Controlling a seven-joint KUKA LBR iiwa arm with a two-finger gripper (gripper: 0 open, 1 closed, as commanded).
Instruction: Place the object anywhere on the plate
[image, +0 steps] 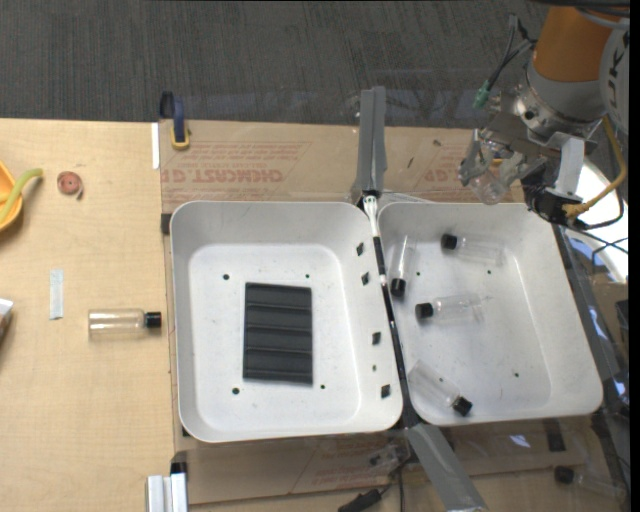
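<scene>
Tool (492, 170) grips clear vial (490, 183) (above right bin's (560, 400) far rim) | dark plate (278, 333) well left

Wooden bench (80, 400) carries two white bins (190, 330); a clear vial (122, 320) lies at nine o'clock.

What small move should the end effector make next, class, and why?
Probably lower toward the nearest vial in the right bin. The end effector sits over that bin's far rim, several capped vials lie in it, and the dark plate in the left bin carries nothing yet.
</scene>
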